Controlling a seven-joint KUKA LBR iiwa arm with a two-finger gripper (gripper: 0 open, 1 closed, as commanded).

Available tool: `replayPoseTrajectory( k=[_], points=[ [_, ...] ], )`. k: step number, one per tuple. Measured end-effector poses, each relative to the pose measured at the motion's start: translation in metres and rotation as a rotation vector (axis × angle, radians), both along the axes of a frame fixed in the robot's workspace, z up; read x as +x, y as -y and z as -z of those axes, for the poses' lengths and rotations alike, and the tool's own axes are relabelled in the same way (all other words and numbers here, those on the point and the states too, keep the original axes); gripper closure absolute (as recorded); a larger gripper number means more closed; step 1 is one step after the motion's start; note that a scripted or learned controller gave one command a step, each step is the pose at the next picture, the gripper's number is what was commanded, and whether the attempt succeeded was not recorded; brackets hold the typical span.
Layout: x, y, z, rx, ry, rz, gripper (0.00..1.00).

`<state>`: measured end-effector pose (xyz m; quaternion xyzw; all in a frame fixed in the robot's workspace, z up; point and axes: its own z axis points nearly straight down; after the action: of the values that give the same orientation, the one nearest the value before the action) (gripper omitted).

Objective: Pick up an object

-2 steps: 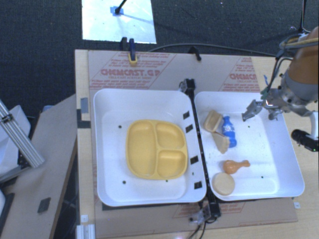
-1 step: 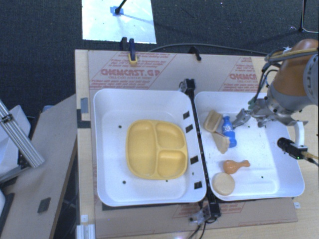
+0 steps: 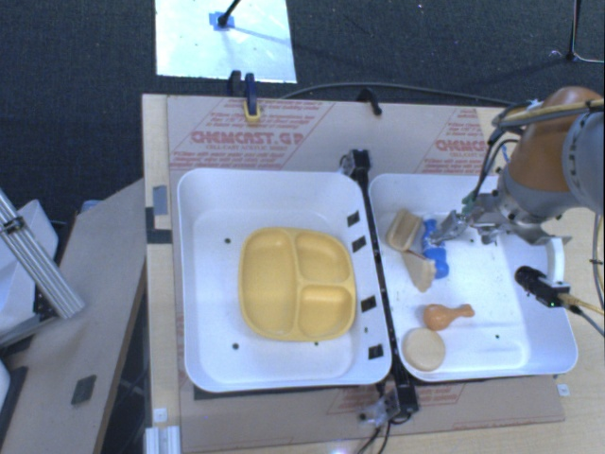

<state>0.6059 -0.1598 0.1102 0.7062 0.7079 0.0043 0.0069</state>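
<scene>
Surface [image 3: 189, 126]: a wooden board carrying a sheet printed with red lettering, bearing two shallow white bins side by side.

Left bin [image 3: 203, 253]: holding one yellow divided plate [image 3: 298, 284], three compartments, lying flat near the bin's middle.

Right bin [image 3: 539, 348]: holding the loose items.
- Blue object [image 3: 435, 252]: small, lying in the upper left part of the bin, its upper end sitting at the end effector's tip.
- Tan block [image 3: 404, 229]: resting tilted just left of the blue object, near the dividing wall.
- Tan wedge [image 3: 421, 270]: lying directly below the block, touching or nearly touching the blue object's lower end.
- Orange pear-shaped piece [image 3: 445, 315]: lying on its side toward the bin's lower middle, well apart from the end effector.
- Pale round disc [image 3: 424, 349]: sitting flat in the lower left corner, just below the orange piece.

Arm [image 3: 553, 154]: grey with an orange band, reaching in from the right over the right bin.

End effector [image 3: 453, 227]: pointing leftward and hanging low over the blue object; whether it is spread or pressed together cannot be told at this angle, nor whether anything is pinched.

Black clips [image 3: 357, 220]: sitting along the wall between the bins.
</scene>
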Motion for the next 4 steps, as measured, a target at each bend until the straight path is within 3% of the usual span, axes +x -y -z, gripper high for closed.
replayPoseTrajectory(
  k=[1,3,4],
  points=[
    [0.001,0.001,-0.010,-0.002,0.004,0.000,1.00],
    [0.005,-0.004,-0.139,0.002,-0.007,-0.003,1.00],
    [0.006,-0.004,-0.146,0.003,-0.013,-0.003,1.00]
  ],
)
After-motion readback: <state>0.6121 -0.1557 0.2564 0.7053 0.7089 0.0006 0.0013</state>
